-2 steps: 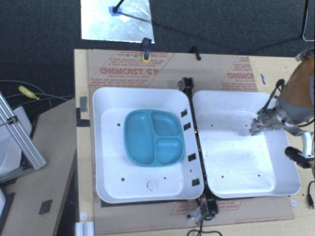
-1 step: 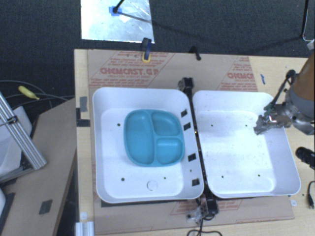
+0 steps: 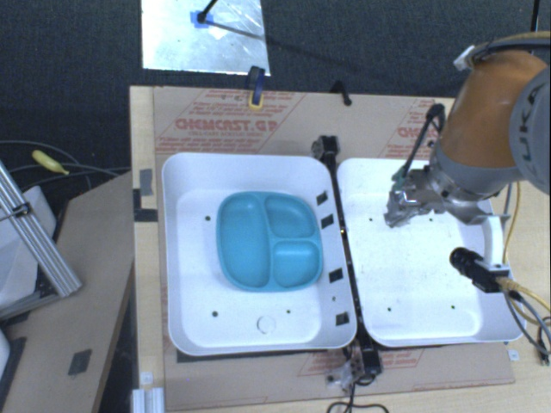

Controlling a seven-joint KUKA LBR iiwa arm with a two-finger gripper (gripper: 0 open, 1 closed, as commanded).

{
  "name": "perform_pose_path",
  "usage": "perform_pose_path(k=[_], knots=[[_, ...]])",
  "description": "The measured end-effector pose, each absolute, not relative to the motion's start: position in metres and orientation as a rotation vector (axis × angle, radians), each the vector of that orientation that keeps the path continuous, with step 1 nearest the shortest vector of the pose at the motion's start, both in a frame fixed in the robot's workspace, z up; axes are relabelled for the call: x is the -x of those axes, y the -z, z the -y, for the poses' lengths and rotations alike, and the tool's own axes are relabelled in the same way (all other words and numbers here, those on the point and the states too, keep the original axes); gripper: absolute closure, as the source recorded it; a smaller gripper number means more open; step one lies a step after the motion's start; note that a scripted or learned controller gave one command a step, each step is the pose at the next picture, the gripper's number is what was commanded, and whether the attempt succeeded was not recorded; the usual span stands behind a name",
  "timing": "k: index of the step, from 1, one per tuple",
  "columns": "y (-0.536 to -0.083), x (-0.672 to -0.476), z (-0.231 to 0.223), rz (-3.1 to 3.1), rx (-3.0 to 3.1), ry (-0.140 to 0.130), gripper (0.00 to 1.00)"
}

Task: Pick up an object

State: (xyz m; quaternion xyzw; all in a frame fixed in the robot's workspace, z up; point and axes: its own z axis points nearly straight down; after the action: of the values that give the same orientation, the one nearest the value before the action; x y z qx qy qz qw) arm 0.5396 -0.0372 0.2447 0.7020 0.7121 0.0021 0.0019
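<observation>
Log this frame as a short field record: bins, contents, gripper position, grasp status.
left bin: holds a blue divided plate, three compartments, lying flat near the middle
right bin: gripper over its upper part
gripper: above the right bin floor, apart from the plate
arm: enters from the right, orange band above the wrist
grasp status: nothing seen between the fingers

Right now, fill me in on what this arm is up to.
A KUKA arm reaches in from the right, and its gripper hangs over the right bin. The only obvious thing to pick is a blue divided plate, which lies flat in the left bin, well apart from the gripper. Nothing shows between the fingers, so the pick-up has not happened yet.
</observation>
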Motion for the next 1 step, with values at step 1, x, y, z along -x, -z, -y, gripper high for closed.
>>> perform_pose_path(k=[1], knots=[[-0.2276,-0.5108,-0.0236,-2.235,-2.213,-0.002,1.0]])
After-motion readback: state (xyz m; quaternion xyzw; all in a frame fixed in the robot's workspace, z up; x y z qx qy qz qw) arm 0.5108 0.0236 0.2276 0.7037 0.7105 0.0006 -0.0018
